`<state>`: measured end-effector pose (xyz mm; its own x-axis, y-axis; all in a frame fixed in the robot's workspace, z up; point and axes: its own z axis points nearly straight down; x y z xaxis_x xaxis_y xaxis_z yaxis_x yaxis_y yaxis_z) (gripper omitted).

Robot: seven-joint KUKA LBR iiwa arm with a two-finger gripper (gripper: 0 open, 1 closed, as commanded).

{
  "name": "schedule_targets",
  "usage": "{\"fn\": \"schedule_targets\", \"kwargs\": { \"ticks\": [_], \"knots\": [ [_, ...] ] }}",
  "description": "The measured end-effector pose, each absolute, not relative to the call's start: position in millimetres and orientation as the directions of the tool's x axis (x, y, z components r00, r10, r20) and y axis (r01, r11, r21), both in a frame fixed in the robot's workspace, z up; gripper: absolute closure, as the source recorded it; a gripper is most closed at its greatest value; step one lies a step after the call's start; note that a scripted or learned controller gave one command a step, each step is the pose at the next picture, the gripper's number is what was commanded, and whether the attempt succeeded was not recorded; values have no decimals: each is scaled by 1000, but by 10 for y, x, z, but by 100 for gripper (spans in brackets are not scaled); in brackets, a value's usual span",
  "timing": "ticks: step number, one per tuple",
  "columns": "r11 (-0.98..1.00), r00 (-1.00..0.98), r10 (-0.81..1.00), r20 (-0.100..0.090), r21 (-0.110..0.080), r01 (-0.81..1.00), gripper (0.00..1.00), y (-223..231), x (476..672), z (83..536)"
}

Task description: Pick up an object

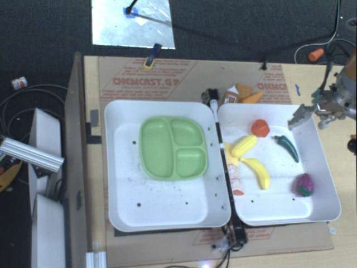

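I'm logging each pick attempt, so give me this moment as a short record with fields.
left bin: green divided plate
right bin: red tomato, corn cob, banana, green pepper, purple toy
gripper: over the right bin's upper right rim, nothing seen between its fingers
nearest object: green pepper

Green tray (172, 148), yellow banana (259, 172)

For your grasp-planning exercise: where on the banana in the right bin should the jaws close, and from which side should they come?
Grip the banana at its thick middle, coming straight down from above. It lies flat on the bin floor, curved, running from upper left to lower right, so the jaws should close across its narrow width. Corn crowds its upper end; the middle looks free.
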<state>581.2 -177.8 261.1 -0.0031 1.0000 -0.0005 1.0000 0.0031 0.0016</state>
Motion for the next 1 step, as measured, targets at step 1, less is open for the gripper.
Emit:
{"fn": "schedule_targets", "kwargs": {
  "ticks": [1],
  "knots": [
    [9, -9, 1000, 1, 0, 1000, 0, -1337, 6251, 1896]
  ]
}}
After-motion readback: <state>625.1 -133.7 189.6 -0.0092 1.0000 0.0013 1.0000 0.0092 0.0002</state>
